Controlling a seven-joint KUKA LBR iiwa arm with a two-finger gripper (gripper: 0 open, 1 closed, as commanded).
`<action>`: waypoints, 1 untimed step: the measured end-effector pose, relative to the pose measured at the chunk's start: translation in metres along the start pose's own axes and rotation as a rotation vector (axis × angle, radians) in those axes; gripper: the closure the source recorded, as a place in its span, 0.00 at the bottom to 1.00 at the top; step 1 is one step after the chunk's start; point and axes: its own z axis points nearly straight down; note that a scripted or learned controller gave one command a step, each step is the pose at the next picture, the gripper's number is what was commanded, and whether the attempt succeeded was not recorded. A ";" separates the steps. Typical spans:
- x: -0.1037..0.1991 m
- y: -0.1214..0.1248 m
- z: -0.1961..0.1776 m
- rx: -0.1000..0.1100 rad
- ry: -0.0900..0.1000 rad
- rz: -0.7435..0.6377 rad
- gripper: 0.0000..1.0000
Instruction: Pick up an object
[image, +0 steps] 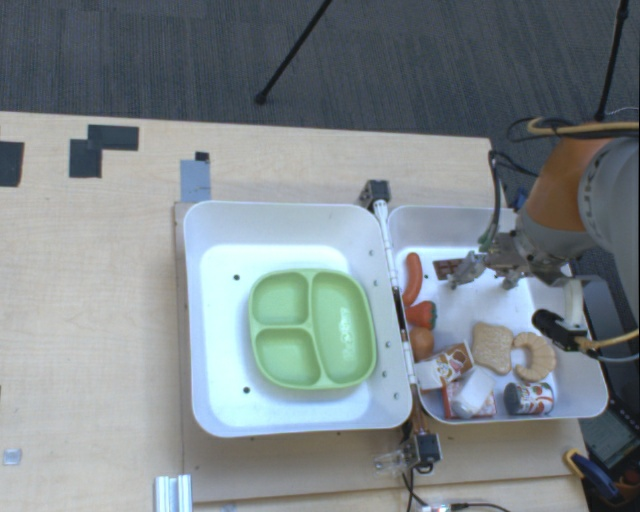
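The hand (487, 270) hangs over the right bin (592, 398) above crowded toy food; its finger state unclear; green tray (312, 329) left.

Right bin (590, 400) crowded along its lower half, upper floor open

**Grey arm with an orange band**

The bulky grey robot arm (612, 190) shows a rounded, smooth shell, and a broad orange band (556, 185) wraps it above the wrist. Below that sits a darker grey metal wrist block, angular and cluttered with small fittings. The slim metallic two-finger gripper (462, 272) ends it. Black cables (503, 190) loop beside the orange band, with a tan hose (570, 126) arching over the top.
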 end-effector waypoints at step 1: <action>-0.016 -0.068 -0.001 0.000 -0.001 0.003 0.00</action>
